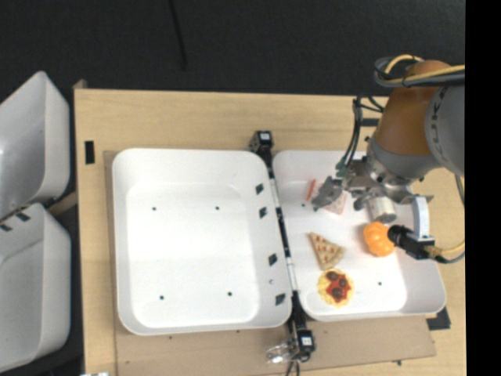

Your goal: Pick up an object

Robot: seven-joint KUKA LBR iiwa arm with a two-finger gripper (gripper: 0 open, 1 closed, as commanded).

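Over the far half of the bin on the view's right (391, 288), the grey arm (407, 131) with its orange band reached in from the right edge, its wrist tipped down toward the bin floor. Its fingers (319, 200) pointed down and toward the view's left, close above the white floor in the bin's upper-left quarter. Whether they stood apart or together could not be told from this slant. Just beside them, on the view's right, sat a small pink-and-white piece (337, 204), partly under the wrist. Whether it touched the fingers or was caught between them could not be told either. A thin red sliver (310, 188) lay just to the view's left of the fingers, near the wall shared with the other bin.

Nearer the camera, three more things lay apart from one another on the same bin's floor. A tan wedge (326, 249), shaped like a slice, lay near the middle. An orange rounded thing (378, 240) sat to its right, close below the wrist. A flat yellow round (335, 287), topped with red and dark spots, lay nearest the front wall, just below the wedge.

The second white bin (188, 241) stood alongside on the view's left, and small black clips (261, 140) sat along the line where the two rims met. Both bins rested on a pale wooden surface (196, 116).
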